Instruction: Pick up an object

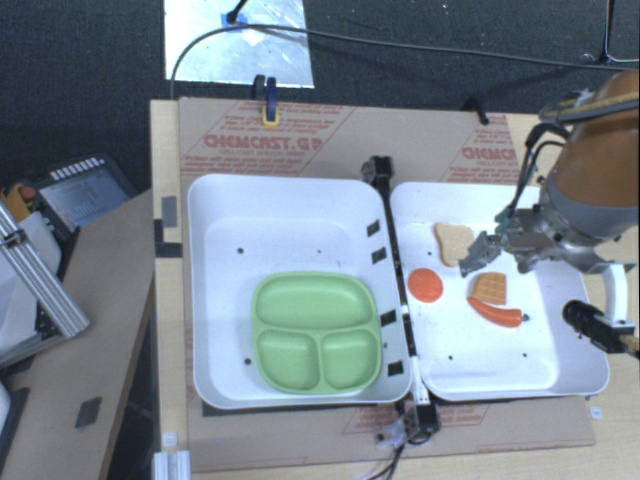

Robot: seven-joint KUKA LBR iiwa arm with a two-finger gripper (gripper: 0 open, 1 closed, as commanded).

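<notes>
Camera view: tool (487,251), state unclear, above waffle (489,288), near toast (452,240), tomato (426,285).

Toast slice (452,240), orange disc (427,285), waffle (489,289) and hotdog (496,314) lie flat, clustered.

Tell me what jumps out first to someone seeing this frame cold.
The green divided plate draws the eye first, lying alone in the left bin. Next comes the cluster of toy foods in the right bin: a round orange piece, a waffle, a hot dog and a toast slice. The arm's hand hangs over them, beside the toast and just above the waffle, reaching in from the right.
</notes>
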